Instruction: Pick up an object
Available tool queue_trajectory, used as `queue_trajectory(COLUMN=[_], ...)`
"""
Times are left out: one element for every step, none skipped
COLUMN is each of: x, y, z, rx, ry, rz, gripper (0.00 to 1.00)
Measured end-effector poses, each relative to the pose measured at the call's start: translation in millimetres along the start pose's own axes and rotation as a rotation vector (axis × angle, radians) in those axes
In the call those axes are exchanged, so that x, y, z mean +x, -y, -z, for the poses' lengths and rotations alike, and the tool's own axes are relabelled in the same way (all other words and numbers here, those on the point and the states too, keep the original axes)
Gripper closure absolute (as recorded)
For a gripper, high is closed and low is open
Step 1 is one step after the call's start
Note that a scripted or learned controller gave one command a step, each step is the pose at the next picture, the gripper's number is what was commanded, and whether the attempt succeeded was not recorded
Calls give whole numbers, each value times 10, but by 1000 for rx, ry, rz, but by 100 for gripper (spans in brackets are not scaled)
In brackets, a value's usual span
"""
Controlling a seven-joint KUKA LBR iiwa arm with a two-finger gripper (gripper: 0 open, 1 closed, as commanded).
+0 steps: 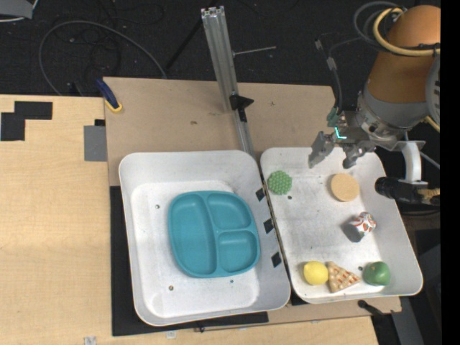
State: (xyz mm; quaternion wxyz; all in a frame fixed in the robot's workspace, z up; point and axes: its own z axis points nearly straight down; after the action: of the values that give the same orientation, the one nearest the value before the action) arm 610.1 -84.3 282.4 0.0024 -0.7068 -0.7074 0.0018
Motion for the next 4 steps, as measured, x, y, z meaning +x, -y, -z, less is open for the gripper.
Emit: queue_trajectory(x=[0,-11,-38,-79], y=[-6,-18,61,12], z=[12,-634,-1110,-1720], rx=[-3,4,3,1], ry=[0,0,0,0], rz=[0,0,-1,-1], gripper=[0,0,0,0])
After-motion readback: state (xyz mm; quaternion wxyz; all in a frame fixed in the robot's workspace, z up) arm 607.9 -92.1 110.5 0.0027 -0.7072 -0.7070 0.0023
